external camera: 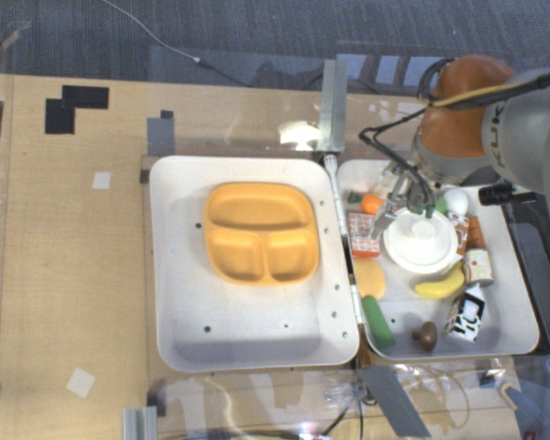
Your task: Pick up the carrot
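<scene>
- Jaws are pointing down and to camera-left; from this slant I cannot tell whether they are parted or closed, and nothing is visibly sitting between them.
- Gripper (pixel 396 202) is hanging low over the upper part of the right bin (pixel 522 319), just above the rim of the white bowl (pixel 423 239).
- Carrot (pixel 371 203) is lying just to camera-left of the gripper, near the bin's upper-left corner, beside the red-and-white packet (pixel 362 234). It is looking close to the tip, possibly touching; contact is not resolvable.
- Progress judgement: approach is looking mostly done; grasp and lift are remaining. Carrot is resting on the bin floor, not raised.
- Clutter around the target: banana (pixel 440 285), green cucumber (pixel 378 324), brown nut-like piece (pixel 425 335), black-and-white carton (pixel 467 315).
- Left bin (pixel 174 273) is holding the yellow divided tray (pixel 261 232); not involved.
- Risk: tight spacing may be making the fingers catch the packet or bowl instead.
</scene>
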Controlling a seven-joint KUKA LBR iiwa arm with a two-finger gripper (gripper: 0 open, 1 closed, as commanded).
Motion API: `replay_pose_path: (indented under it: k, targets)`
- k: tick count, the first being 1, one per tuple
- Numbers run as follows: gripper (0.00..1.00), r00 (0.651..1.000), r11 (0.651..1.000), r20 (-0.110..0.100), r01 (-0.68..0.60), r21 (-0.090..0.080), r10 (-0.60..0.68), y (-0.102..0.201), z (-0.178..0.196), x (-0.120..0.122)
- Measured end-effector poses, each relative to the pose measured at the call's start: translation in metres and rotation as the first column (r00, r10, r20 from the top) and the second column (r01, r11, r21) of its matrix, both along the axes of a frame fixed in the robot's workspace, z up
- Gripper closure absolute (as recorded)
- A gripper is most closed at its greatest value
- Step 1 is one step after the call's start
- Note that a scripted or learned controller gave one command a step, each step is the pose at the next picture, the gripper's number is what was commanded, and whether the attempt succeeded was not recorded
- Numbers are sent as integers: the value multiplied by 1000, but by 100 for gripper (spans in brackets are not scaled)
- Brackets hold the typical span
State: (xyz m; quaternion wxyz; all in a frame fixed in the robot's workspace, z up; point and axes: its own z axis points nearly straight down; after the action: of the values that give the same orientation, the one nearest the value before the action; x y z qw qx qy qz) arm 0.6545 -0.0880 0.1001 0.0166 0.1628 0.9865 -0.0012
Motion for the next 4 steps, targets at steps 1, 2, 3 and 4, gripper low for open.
replay_pose_path:
  k: [1, 2, 3, 4]
  targets:
    - [0, 990, 991, -33, 137, 8, -137, -7, -3, 9]
    - [0, 872, 872, -15, 490, 13, -489, 2, -3, 4]
    - [0, 849, 849, -39, 528, 9, -527, -2, -4, 11]
    - [100, 854, 854, -6, 520, 21, -520, -1, 13, 19]
